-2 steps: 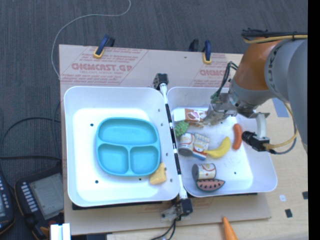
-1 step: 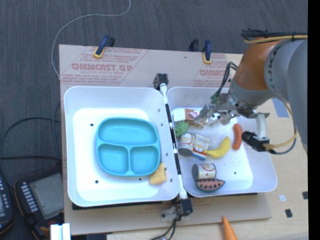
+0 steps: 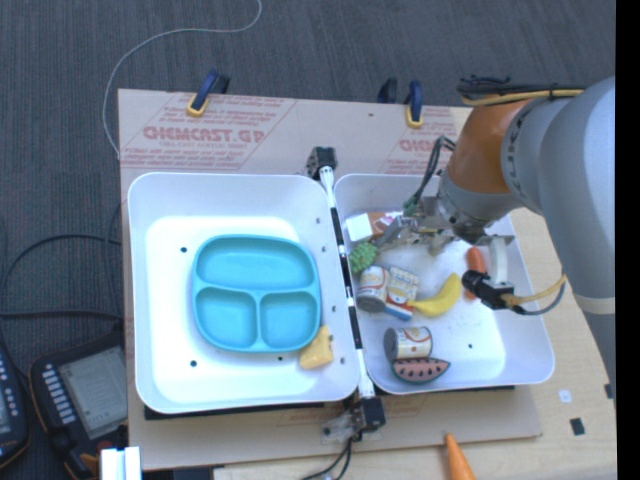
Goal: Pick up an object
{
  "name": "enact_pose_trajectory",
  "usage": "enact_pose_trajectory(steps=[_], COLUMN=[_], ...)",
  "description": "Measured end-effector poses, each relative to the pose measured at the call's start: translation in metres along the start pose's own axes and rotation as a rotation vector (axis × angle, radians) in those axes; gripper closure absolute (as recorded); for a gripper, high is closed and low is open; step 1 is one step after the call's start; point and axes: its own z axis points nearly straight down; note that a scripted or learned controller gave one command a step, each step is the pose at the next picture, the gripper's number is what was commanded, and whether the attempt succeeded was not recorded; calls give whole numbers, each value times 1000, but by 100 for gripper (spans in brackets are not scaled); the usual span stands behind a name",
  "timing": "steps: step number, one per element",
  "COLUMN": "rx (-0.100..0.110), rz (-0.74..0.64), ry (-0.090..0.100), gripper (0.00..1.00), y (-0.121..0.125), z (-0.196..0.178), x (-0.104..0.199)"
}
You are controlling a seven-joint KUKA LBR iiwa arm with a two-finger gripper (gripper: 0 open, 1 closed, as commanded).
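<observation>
Claw (image 3: 410,230): low over the back of the right bin, among the clutter by the divider; whether it is spread or closed cannot be made out, nor whether anything sits in it.
Left bin (image 3: 160,203): white and shallow, holding a blue divided plate (image 3: 256,292) with three compartments, roughly in its middle.
Yellow wedge (image 3: 316,352): looks like a cheese piece, lying just off the plate's front right corner, near the divider.
Right bin (image 3: 525,353): white, crowded with small toy foods.
Green leafy piece (image 3: 362,256): at the left wall, just below the claw.
Small can (image 3: 372,287): lying beside a white carton (image 3: 402,286), the two touching.
Banana (image 3: 441,297): yellow, just right of the carton, curved toward the bin's middle.
Second can (image 3: 408,343): in front of the banana, on its side.
Watermelon slice (image 3: 420,370): touching that can, near the front wall.
Orange piece (image 3: 476,259): beside the arm's wrist, partly hidden.
Arm (image 3: 520,158): grey with an orange band, entering from the right above the right bin.
Carrot (image 3: 457,458): on the board in front of the bins, well apart from them.
</observation>
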Motion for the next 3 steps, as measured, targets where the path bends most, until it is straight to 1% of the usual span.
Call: enact_pose_trajectory(steps=[1,2,3], rx=[-3,-7,-6], rz=[2,2,2], ry=[-2,-2,-1], gripper=[0,100,0], y=[-55,-53,-54], z=[0,-11,-11], x=[-33,-33,-33])
